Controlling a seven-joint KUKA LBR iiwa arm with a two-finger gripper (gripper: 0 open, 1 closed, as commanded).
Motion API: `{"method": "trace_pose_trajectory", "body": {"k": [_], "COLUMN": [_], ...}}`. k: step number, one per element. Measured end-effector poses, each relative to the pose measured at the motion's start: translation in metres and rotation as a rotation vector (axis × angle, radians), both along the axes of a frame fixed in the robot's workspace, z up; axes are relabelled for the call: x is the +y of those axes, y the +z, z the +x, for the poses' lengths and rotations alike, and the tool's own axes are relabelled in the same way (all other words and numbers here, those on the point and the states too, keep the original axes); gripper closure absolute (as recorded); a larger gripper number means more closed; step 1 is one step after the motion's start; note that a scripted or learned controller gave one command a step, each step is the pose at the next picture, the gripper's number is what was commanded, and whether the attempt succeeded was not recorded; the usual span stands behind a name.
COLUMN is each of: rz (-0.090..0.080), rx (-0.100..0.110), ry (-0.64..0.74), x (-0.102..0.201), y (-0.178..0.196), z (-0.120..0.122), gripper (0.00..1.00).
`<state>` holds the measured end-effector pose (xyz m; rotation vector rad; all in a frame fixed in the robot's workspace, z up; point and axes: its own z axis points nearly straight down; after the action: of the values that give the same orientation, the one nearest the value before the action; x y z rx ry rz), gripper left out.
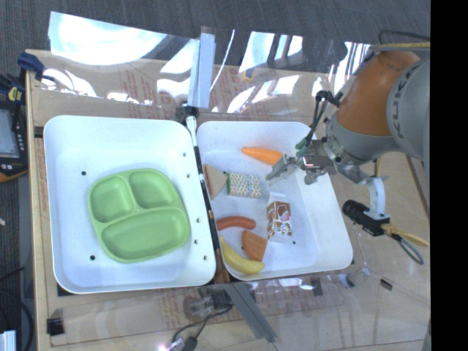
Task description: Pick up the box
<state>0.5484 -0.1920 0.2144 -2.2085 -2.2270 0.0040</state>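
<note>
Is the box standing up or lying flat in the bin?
Lying flat: the box shows its broad printed face upward on the right bin floor.

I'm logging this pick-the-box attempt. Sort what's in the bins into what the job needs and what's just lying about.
For the job:
- brown and white box, lying in the right bin
- claw, over that bin, beside the carrot

Just lying about:
- carrot
- patterned packet
- sausage
- banana
- orange wedge
- green divided plate in the left bin
</note>
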Motion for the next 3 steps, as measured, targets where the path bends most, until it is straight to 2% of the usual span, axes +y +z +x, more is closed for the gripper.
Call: {"method": "trace_pose_trajectory", "body": {"k": [1,2,3], "rz": [-0.003,-0.008,-0.001], "rx": [-0.011,-0.012,-0.006], "ry": [0.141,0.142,0.205], "x": [0.049,0.047,0.095], "y": [-0.119,-0.107,-0.003], "z": [0.028,0.029,0.045], "gripper": [0.00,1.00,1.00]}}
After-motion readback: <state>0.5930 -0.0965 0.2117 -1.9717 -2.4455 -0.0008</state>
